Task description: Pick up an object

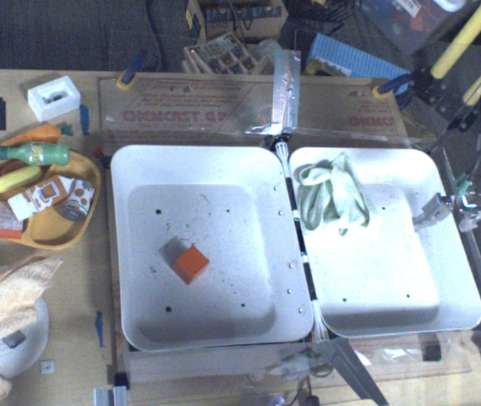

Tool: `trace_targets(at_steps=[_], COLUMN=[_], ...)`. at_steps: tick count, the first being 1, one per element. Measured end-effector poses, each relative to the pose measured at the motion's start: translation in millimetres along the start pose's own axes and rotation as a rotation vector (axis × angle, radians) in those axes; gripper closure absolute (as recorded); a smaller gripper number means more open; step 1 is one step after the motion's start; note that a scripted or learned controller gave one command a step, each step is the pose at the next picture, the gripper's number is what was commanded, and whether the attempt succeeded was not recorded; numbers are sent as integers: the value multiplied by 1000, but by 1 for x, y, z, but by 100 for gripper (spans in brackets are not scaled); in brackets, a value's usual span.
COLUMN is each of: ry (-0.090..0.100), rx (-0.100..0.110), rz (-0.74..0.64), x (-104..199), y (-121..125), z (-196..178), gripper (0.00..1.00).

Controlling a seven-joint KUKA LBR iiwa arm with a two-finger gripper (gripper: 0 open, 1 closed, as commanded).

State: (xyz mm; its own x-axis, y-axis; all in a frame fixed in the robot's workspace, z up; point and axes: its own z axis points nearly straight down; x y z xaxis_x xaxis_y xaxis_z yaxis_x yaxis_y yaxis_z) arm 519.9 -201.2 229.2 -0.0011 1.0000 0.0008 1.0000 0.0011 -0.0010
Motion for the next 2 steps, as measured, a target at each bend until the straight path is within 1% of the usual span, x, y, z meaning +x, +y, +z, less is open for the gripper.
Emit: trace_targets(at_steps=[1,2], ry=[0,-2], rx=[1,-4], rz=[-137,-298], x=[90,59], y=[34,78], z=[51,133], gripper=[0,0])
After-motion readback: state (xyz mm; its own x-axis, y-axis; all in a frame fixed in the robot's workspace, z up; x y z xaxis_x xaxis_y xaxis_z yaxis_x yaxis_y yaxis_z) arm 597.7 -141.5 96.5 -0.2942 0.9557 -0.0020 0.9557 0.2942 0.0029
